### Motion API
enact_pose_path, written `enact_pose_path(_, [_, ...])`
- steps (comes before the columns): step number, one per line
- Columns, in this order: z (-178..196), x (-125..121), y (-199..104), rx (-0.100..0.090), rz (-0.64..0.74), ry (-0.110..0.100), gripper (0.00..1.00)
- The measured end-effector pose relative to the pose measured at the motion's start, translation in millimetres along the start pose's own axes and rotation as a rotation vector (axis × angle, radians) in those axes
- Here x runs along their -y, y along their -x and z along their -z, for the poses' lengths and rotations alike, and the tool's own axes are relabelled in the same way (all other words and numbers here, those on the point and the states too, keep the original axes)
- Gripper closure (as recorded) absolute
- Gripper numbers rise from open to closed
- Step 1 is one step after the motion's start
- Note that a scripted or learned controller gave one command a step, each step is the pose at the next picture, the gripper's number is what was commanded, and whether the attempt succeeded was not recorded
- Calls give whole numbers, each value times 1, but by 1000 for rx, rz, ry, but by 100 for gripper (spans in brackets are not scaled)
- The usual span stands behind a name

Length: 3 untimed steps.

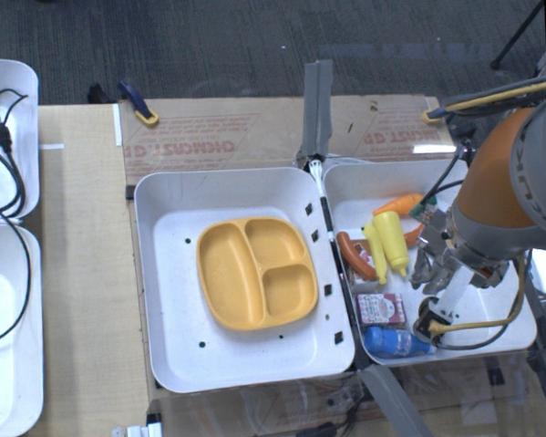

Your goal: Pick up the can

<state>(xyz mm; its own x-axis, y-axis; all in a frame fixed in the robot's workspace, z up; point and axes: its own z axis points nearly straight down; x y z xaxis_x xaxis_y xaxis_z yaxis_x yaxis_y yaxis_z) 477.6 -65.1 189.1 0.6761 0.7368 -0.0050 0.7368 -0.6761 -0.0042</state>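
The gripper [433,270] hangs over the right bin [498,338], whether closed or apart I cannot tell; step in hand looks like the approach; the can [382,308], seemingly the small labelled one, lies just left and below it, beside a blue bottle [395,342]; next it must shift there and descend; the mustard [392,241] and hotdog [355,256] sit beyond; farthest, the yellow plate [257,270].

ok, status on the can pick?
End effector over right bin, right of the can. Can lying flat, apart from it. Blue bottle crowds the can's near side, hot dog its far side.
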Motion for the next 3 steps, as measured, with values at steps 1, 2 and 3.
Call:
enact_pose_path(1, [0,0,0,1,0,0,0])
enact_pose_path(2, [-100,-29,34,0,-149,-3,0])
enact_pose_path(3, [-93,-30,35,3,-149,-5,100])
